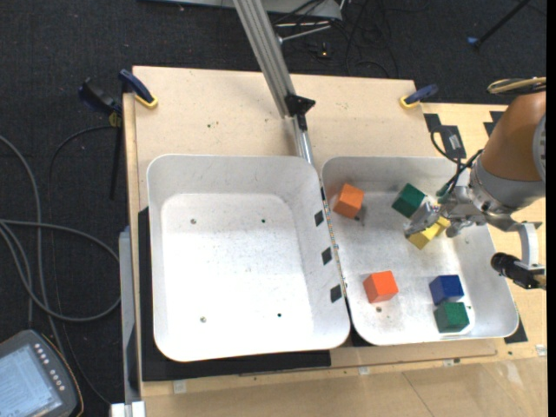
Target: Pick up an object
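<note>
- The gripper is seen low in the right bin, reaching in from that bin's right side, in its upper middle part.
- A yellow block lies right at the fingertips, touching or nearly touching them; whether it sits between the fingers or just beside them cannot be told from this slant.
- How far the fingers are parted cannot be told either, since they are small and partly masked by the wrist.
- From the yellow block, a green block is found just up and to the left, close enough to be nudged by a closing finger.
- An orange block lies farther left of the yellow block, near the bin's left wall.
- A second orange block lies below and left of the yellow block, well apart.
- A blue block and a second green block lie below the yellow block, touching each other, near the bin's lower rim.
- The yellow block is judged the likely target, being nearest by far; its long axis appears tilted, running up-right to down-left.
- The left bin holds no block.
</note>
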`<state>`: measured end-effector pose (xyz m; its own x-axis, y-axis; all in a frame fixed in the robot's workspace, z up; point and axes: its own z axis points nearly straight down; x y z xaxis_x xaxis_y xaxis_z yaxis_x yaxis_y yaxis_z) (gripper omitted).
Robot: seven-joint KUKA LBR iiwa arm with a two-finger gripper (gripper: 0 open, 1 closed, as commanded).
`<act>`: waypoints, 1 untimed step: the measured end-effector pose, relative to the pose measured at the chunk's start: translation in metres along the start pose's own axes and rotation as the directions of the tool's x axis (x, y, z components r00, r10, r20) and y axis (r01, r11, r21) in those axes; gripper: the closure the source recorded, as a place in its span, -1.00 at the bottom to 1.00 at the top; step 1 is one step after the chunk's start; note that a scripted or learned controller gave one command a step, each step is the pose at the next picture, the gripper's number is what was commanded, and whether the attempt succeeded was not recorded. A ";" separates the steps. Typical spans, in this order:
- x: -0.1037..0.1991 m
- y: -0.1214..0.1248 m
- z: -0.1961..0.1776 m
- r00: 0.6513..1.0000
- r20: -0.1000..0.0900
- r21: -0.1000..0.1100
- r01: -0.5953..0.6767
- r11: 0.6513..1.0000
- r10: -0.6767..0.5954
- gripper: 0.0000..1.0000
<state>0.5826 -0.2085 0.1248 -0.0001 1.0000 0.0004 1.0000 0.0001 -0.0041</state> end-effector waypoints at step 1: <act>-0.001 0.002 -0.014 1.000 0.002 -0.007 0.000 1.000 0.000 1.00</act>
<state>0.5842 -0.2094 0.1384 0.0002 1.0000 -0.0017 1.0000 -0.0002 0.0025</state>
